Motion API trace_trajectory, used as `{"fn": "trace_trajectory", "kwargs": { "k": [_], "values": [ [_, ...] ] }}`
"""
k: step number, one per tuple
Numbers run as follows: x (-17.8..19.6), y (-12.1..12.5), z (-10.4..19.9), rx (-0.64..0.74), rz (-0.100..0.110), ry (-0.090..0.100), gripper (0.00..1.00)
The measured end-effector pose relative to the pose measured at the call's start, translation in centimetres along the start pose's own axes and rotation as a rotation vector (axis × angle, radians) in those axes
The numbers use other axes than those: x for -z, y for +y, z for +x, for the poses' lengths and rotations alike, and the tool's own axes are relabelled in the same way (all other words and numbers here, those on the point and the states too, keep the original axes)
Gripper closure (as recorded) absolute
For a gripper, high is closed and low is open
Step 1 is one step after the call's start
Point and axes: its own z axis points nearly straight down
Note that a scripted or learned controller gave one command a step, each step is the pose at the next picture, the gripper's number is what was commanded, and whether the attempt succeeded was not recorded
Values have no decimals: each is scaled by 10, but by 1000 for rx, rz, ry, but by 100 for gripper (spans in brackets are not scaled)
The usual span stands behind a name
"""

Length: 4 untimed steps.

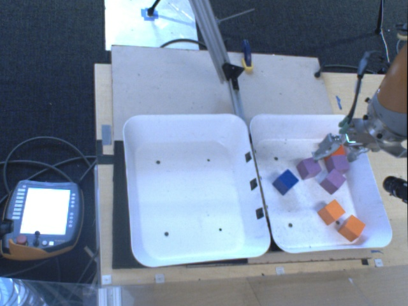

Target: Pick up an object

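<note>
Blocks lay clustered in the right bin; the hand hung over a purple block there, its grip impossible to tell, nothing visibly held.

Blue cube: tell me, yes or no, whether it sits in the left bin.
No, the blue cube lies in the right bin, near the purple cubes.

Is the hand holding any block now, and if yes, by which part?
It cannot be told. The hand sits low in the right bin, close above the purple blocks, but no block shows between its fingers.
</note>
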Motion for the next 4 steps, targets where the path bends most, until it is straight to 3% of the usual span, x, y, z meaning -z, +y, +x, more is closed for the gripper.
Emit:
{"fn": "trace_trajectory", "kwargs": {
  "k": [1,3,4],
  "values": [
    [2,1,0,-1,-4,-1,0],
    [-117,-8,7,-3,2,1,0],
    [-146,-2,6,-1,-19,-4,0]
  ]
}}
